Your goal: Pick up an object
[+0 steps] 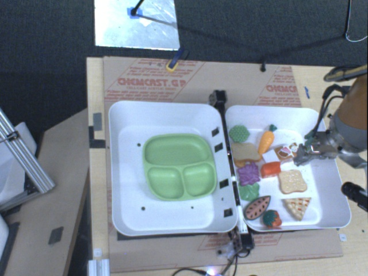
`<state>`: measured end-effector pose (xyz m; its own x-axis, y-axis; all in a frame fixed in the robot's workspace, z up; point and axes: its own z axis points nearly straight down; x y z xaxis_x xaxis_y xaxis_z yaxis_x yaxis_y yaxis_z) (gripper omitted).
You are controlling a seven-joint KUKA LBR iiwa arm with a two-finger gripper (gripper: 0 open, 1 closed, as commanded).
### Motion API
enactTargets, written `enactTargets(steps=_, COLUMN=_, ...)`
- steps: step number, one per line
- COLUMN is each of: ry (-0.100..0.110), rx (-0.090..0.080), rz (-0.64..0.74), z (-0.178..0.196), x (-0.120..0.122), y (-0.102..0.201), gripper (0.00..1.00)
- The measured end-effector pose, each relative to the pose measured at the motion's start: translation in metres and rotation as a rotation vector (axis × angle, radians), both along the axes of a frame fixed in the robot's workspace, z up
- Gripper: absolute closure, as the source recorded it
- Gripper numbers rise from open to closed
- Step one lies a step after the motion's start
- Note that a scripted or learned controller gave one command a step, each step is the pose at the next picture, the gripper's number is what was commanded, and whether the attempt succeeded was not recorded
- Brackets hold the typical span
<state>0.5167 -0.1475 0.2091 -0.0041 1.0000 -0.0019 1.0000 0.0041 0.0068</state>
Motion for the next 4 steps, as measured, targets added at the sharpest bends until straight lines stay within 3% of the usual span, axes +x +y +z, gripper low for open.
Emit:
enactTargets(steps=1, ry=0.002, rx=0.0, rz=0.0, z=0.016, x=0.001, y=0.0, gripper=1.0)
enactTargets(steps=4, ry=0.003, rx=0.003, rz=0.006, z=0.02, x=0.077, y=0.145, gripper=1.0)
